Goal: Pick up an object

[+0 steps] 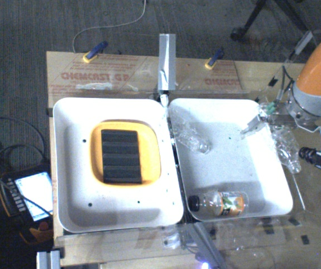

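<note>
At the far left, on the floor beside the surface (59, 74), lies a handheld control pendant (28, 195) with a lit screen and dark cables. The left white bin (70, 167) holds a yellow tray-like object (152, 150) with a ribbed black block (121, 156) lying in its middle. Behind the bins, two blue-and-yellow clamps (95, 51) grip the back edge of the surface, and an upright metal post (166, 63) stands between the bins at the rear.

The right white bin (233, 167) holds a crumpled clear plastic bottle (189, 137) near its back left corner, close to the wall shared with the left bin. A second plastic bottle with a dark cap and an orange-brown label (219, 202) lies on its side along the front wall.

At the right edge, the arm's orange band and grey wrist hang over the bin's back right corner. The gripper (256, 125) points down and left over the bin's floor there, well apart from both bottles; nothing is visibly between its fingers, and how far they are spread cannot be told.
</note>
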`<act>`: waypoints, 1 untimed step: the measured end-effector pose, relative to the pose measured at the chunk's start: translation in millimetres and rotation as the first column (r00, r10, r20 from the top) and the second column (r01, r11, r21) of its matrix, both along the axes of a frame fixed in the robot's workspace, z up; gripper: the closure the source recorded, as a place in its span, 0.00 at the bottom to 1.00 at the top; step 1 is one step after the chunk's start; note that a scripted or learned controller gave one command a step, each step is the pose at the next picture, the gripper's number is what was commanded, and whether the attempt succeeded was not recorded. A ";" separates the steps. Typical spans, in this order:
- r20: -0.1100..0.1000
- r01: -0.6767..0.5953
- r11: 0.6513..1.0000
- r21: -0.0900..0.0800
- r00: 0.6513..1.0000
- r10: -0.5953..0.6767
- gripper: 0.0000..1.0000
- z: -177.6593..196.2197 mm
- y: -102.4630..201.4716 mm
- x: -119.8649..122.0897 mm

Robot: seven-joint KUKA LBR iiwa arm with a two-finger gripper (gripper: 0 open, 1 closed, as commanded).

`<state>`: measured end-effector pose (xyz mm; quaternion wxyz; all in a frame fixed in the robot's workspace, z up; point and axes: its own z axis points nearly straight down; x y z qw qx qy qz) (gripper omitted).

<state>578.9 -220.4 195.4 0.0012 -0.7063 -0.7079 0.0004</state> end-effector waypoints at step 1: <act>0.001 -0.218 0.976 0.001 0.976 0.218 0.00 3.8 31.8 -91.0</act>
